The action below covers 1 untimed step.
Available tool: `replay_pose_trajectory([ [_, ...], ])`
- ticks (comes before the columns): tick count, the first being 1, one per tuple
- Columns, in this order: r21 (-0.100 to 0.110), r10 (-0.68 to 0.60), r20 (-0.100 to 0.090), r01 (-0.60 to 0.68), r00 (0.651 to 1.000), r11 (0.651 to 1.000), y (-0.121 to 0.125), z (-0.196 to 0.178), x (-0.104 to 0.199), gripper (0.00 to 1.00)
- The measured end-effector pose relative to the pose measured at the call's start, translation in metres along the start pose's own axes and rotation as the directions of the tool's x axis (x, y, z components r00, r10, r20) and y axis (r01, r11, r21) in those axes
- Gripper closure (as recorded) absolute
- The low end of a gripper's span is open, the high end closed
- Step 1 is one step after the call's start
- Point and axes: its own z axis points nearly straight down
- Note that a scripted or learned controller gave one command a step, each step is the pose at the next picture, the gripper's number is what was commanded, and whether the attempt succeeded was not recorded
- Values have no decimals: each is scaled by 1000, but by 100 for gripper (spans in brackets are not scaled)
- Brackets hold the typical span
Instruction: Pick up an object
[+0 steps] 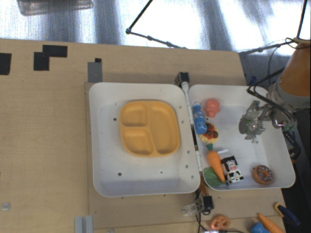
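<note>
Two white bins sit side by side on the worktop (43, 144), and you can place everything off the divider (190, 130) where they meet.

Nearest you, below the bins' front edge & just right of the divider line, a pretzel-shaped toy (219, 222) lies on the worktop, w/ an orange-and-blue item (265, 224) further right of it at the frame's bottom.

In the right bin (272, 152), front corner against the divider: a green piece (209, 177) w/ a carrot (215, 164) lying over it, pointing twd the front. Touching the carrot's right side is a black-and-white block (232, 169). Well right of the divider, near the bin's front right rim, a brown donut (263, 174).

Mid-depth, hard against the divider: a small red-yellow-dark cluster (209, 132), too small for you to ID. Behind it a blue bottle-like item (198, 117) lies along the divider, and a pink lump (211, 106) sits just right of that, twd the bin's rear.

The pincer (251, 125) hangs over the right bin's bare floor, well right of the divider, apart from every object. Nothing's betw its fingers; whether they're spread or closed you can't tell from this angle. The arm (296, 81) w/ its orange band comes in from the right.

Left of the divider, the left bin (104, 178) holds a yellow 3-compartment tray (148, 127), lying flat near its middle.
</note>
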Motion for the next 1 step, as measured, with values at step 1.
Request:
replay_pose_trajectory([
  [1, -1, 128, 0, -128, 992, 992, 61, -34, -3, 100],
])
